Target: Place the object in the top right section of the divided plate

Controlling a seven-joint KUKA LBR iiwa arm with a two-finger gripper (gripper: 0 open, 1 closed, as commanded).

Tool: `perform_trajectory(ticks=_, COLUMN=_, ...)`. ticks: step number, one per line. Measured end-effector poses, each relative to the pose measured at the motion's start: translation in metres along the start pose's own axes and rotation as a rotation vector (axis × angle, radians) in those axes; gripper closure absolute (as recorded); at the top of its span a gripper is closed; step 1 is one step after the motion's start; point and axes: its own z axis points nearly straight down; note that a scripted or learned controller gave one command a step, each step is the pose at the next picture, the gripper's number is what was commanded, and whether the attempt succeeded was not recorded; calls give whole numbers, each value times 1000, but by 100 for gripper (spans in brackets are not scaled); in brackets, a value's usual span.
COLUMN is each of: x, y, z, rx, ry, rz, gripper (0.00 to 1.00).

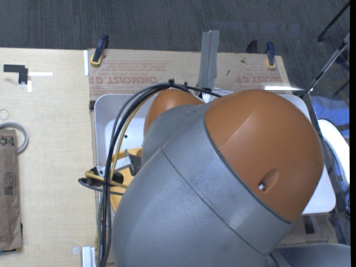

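The smooth grey arm (pixel 183 204), domed with a glossy orange band (pixel 261 143), is looming over the shallow white bin (pixel 103 115). I cannot tell whether the gripper (pixel 132 161) is gripping anything.

arm (pixel 222 193): grey-orange, looming over white bin (pixel 103 128) | bin's left rim bare | cardboard (pixel 139 74) behind it

A red-printed cardboard sheet (pixel 167 71) is lying along the white bin's (pixel 99 127) far side, blue clamps (pixel 100 49) pinning its far corners. A brown paper bag (pixel 9 193) is resting on the pale bench (pixel 53 149).
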Motion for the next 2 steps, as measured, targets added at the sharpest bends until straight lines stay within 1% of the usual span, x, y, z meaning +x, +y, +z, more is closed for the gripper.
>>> perform_trajectory(ticks=1, x=48, y=15, z=0, rx=-10, ry=-1, rz=-146, gripper=100)
perform_trajectory(ticks=2, x=11, y=1, z=1, rx=-8, ry=18, rz=-174, gripper=100)
